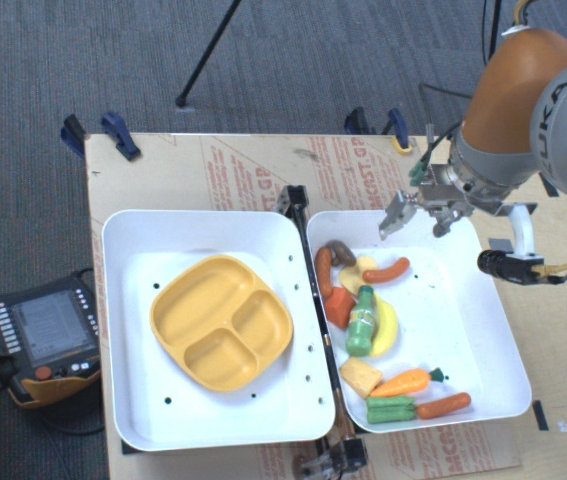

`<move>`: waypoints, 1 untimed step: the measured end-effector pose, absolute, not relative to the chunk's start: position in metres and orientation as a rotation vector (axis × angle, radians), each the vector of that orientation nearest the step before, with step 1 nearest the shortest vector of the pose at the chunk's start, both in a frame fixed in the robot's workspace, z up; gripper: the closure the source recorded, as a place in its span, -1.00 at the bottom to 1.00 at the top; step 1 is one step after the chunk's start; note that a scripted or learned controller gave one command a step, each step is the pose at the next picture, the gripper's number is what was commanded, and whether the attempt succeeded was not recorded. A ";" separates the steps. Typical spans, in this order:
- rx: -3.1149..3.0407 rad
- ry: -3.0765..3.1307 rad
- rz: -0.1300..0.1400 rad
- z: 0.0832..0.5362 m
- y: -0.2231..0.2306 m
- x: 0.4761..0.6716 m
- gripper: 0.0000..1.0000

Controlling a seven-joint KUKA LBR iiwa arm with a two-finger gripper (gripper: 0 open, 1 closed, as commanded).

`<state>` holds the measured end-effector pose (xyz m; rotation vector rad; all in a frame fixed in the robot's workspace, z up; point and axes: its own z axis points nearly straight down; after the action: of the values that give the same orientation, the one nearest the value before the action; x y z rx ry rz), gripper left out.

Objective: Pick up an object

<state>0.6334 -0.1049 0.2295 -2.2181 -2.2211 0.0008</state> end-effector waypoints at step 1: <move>-2.219 -2.216 0.005 0.114 -0.120 0.631 -1.00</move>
<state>0.6312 -0.1196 0.1139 -2.2193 -2.2156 0.0047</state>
